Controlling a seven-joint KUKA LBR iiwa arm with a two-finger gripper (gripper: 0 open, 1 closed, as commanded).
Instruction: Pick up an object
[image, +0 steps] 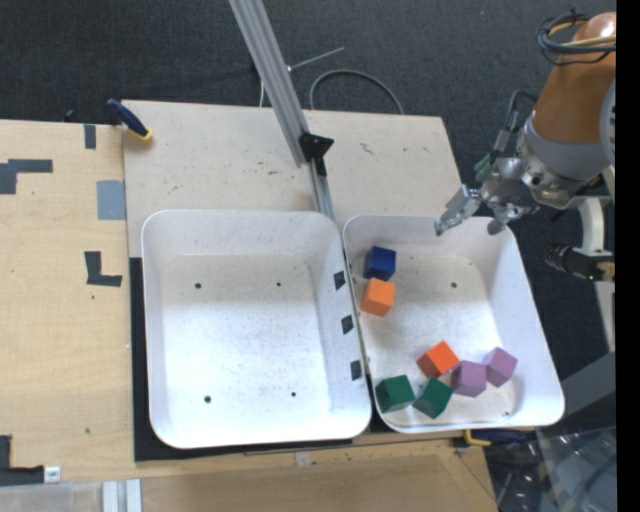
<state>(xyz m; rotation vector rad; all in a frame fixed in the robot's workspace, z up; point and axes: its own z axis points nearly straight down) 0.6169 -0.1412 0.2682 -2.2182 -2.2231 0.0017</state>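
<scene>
Cubes lie below and left of your end effector (468, 216) — a blue cube (380, 262) nearest, an orange cube (378, 297) touching it. Your end effector hovers over the right bin's (528, 300) far rim, fingers spread and holding nothing — likely poised to descend.

Even, bright overhead light; soft shadows w/ bins (245, 225) a bit washed out. Sharp center, slight blur at arm (575, 110), upper right.

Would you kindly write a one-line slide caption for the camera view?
The arm's open tool hovers above the right bin's far rim, over seven small coloured cubes; nothing is grasped.
</scene>
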